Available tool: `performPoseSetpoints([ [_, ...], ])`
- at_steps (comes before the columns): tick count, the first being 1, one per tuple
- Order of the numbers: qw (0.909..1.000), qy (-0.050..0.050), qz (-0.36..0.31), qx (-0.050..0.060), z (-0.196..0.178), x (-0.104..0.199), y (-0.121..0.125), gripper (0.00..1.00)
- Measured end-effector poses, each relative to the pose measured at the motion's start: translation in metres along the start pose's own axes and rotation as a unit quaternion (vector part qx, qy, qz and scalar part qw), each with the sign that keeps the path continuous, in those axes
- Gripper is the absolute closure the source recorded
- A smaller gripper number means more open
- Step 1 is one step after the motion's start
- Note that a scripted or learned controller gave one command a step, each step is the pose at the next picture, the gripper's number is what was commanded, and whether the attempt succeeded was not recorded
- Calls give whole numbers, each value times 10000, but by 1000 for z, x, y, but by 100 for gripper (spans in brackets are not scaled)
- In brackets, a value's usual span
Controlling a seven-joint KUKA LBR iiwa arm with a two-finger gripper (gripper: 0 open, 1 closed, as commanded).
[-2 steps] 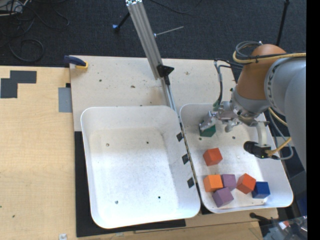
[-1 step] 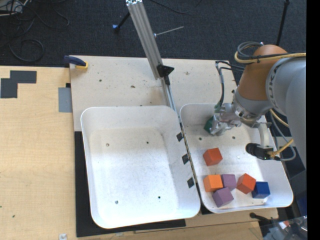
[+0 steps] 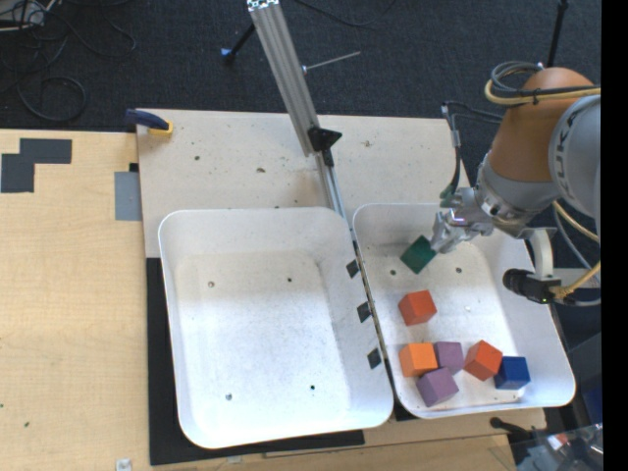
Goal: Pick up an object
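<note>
In the right of the frame, the gripper (image 3: 442,235) looks clamped on a green block (image 3: 418,255); next, lift clear of the bin (image 3: 549,386).

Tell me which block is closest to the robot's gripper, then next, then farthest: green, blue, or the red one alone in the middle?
1. Green block, right beside the gripper.
2. Lone red block, mid-bin, below it.
3. Blue block, near the bin's lower right corner.
</note>
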State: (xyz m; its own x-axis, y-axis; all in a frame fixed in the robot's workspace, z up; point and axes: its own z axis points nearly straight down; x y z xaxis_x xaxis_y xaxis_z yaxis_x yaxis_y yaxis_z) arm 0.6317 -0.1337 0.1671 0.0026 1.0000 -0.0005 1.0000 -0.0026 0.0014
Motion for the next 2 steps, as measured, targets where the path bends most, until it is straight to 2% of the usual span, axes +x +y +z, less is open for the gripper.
performPoseSetpoints([
  [1,10000,-3,-15,-19,-64,1,3,100],
  [2,10000,1,-24,13,-62,1,3,100],
])
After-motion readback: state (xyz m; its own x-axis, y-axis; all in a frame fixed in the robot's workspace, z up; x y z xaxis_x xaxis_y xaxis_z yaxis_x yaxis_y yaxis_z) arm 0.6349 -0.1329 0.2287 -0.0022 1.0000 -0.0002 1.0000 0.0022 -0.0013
